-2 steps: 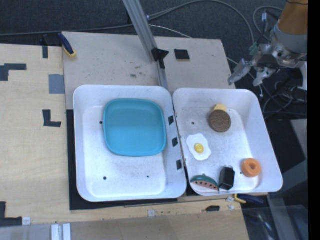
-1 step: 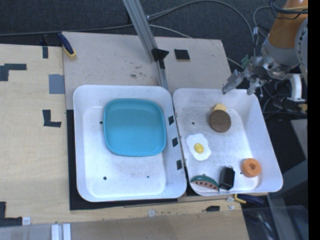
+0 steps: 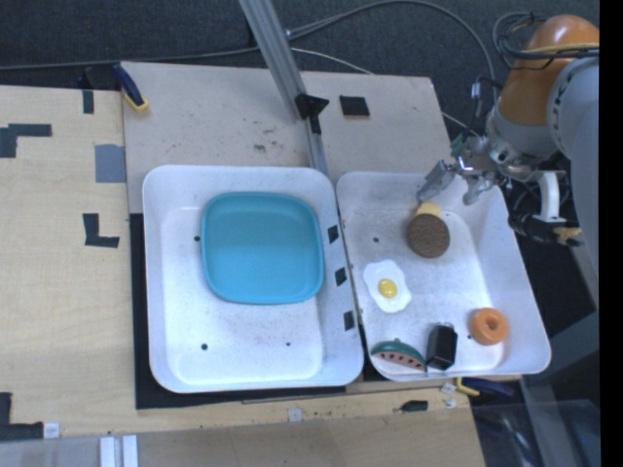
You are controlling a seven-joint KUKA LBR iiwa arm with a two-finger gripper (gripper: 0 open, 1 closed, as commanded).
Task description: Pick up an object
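Note:
My gripper [image 3: 456, 183] hangs over the far edge of the right bin [image 3: 506, 261], its two fingers spread apart with nothing between them. Just below and left of the fingers lies a brown round cookie-like object [image 3: 428, 234] with a yellowish piece at its top edge. A fried egg toy [image 3: 387, 286] rests nearer the bin's middle. An orange doughnut [image 3: 488, 325] sits at the near right. A watermelon slice [image 3: 399, 357] and a small black block [image 3: 441, 346] lie along the near edge.
The left bin [image 3: 165, 280] holds a blue square plate [image 3: 262, 246]. A slanted metal pole [image 3: 282, 56] crosses the bench behind the bins. Cables run behind the arm at the top right.

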